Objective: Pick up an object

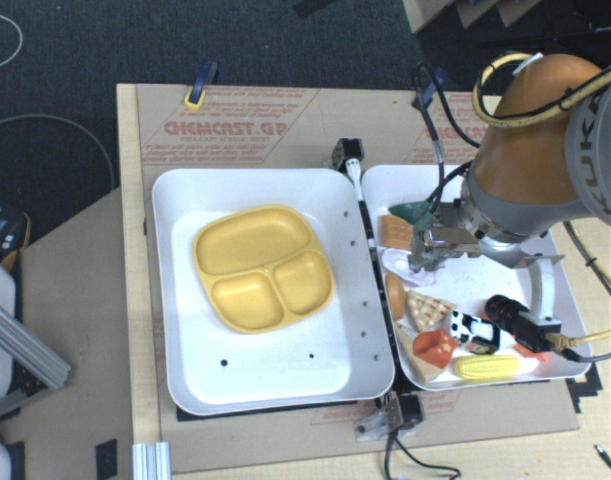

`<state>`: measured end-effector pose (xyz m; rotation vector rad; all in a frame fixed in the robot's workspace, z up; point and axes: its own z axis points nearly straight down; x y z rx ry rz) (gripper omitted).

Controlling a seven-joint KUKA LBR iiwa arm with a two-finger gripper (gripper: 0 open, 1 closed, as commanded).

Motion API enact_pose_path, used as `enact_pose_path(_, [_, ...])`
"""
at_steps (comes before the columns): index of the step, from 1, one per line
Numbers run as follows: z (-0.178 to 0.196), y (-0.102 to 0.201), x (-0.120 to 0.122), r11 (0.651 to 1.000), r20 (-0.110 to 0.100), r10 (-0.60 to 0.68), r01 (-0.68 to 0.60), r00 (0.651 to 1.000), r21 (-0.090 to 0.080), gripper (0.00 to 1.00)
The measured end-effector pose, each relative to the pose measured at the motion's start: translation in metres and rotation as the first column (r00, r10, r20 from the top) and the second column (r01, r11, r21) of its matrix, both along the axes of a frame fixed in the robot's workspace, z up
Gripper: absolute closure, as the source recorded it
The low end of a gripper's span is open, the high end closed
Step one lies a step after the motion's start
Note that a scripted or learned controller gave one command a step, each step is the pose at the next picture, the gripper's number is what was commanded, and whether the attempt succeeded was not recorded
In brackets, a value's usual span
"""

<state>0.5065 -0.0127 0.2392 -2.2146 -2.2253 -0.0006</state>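
Note:
My gripper (428, 255) hangs low over the left part of the right bin (575, 360), under the orange-banded wrist. Just below it lies a white piece (398, 264). A tan block (394, 231) and a teal piece (409, 210) sit close to its left. Toward the front of the same bin lie an orange sausage-like toy (394, 296), a beige speckled piece (426, 312), a red toy (433, 347), a black-and-white toy (472, 331) and a yellow corn-like toy (487, 368). I see nothing held between the gripper's tips.
The left bin (185, 348) holds a yellow divided plate (262, 267). The raised rims of the two bins meet in a divider (371, 268) just left of the gripper. The arm's bulk covers the back right of the right bin.

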Motion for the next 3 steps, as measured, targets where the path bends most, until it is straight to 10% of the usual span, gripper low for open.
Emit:
enact_pose_path(2, [-0.005,0.101,-0.02,1.0,-0.003,0.0,0.0,1.0,0.0,1.0])
enact_pose_path(3, [-0.005,0.098,-0.022,1.0,-0.002,-0.004,0.004,1.0,-0.001,1.0])
